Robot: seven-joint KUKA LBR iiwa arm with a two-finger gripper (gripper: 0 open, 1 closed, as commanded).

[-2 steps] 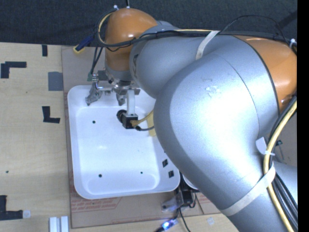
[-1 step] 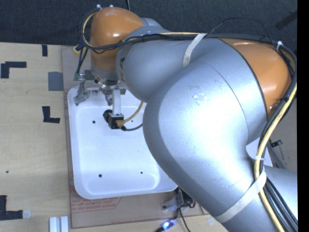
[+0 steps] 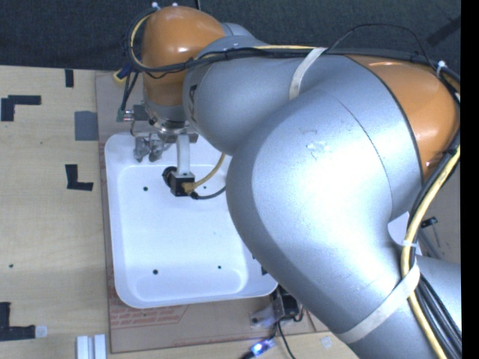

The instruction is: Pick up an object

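Where the gripper (image 3: 150, 149) hangs at the far left corner of the white bin (image 3: 179, 275), its grip state cannot be told, nor any object beneath it; best descend slowly, clear of the bin wall, then close.

- No text, label, brand or number can be read on the arm (image 3: 322, 200), the white bin (image 3: 179, 275) or the bench (image 3: 45, 230).
- Black angle marks (image 3: 75, 178) are seen on the bench towards its left edge; no lettering is borne by them.
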